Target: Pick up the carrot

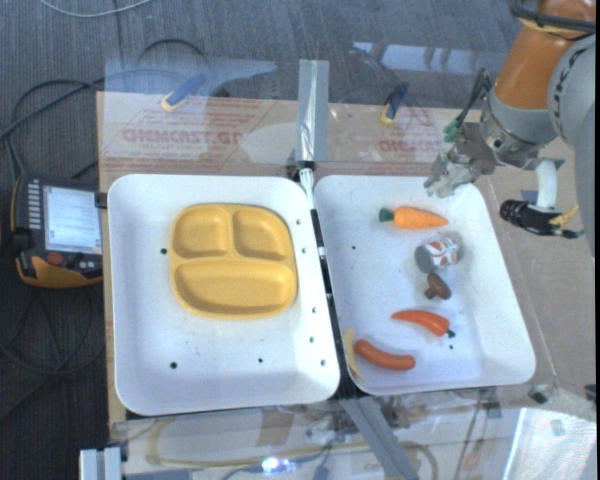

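Observation:
The carrot [416,218], orange with a green stub at its left end, lies flat near the back of the right bin [500,298]. My gripper [448,177] hangs over that bin's back right corner, just up and to the right of the carrot and apart from it. Its fingers point down and look spread, with nothing between them.
In the right bin, nearer the front, lie a small can [438,254], a brown piece [438,287], a red chilli [421,320] and a sausage [384,357]. The left bin [140,368] holds a yellow divided plate [233,259]. A pendant [58,230] lies at the left.

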Tool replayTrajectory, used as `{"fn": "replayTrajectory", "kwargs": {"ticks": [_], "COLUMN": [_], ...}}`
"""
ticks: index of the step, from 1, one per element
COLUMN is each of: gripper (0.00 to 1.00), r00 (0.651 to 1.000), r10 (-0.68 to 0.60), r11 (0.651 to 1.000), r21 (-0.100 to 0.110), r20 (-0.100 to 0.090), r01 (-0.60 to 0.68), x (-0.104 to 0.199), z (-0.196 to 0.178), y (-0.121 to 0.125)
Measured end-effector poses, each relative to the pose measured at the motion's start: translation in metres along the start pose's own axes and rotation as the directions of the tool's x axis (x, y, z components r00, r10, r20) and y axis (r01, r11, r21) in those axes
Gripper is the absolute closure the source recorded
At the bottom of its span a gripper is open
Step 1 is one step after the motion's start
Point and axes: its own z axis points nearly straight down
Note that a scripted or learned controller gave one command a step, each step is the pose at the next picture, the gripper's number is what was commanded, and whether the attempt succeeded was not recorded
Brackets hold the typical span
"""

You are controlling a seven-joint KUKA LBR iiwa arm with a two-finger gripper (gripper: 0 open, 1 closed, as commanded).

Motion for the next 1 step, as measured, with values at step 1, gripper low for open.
{"fn": "replayTrajectory", "kwargs": {"ticks": [1], "gripper": [1.00], "r00": [0.952], "r10": [-0.307], "r11": [0.952], "r21": [-0.002], "r20": [-0.003], "r01": [0.307], "x": [-0.0184], "z": [0.1055], "y": [-0.0784]}}
